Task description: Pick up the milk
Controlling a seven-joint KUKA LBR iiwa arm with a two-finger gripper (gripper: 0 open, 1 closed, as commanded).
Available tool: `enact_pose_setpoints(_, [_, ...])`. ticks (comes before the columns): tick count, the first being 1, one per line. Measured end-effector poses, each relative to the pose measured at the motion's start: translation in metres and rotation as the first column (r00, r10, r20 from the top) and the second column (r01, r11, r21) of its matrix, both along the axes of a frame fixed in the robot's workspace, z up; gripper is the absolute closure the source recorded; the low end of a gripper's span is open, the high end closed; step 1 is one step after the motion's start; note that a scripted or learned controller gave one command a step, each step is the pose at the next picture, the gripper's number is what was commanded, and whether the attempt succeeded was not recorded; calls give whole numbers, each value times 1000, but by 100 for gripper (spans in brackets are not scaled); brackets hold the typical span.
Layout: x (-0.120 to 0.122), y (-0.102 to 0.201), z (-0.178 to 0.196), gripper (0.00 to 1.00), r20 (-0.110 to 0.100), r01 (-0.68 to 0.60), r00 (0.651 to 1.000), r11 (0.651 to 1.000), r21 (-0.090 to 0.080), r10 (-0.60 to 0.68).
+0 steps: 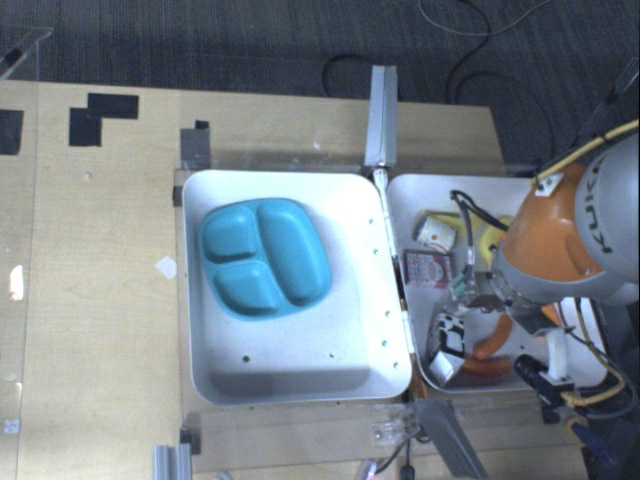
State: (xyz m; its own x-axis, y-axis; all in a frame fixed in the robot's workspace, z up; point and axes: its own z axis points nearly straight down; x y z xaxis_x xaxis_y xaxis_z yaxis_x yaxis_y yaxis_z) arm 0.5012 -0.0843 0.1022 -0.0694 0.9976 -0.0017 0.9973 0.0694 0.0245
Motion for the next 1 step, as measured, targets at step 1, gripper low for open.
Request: enact_pose_setpoints(1, [-13,80,83,100,-21,240,971,971,2,-240])
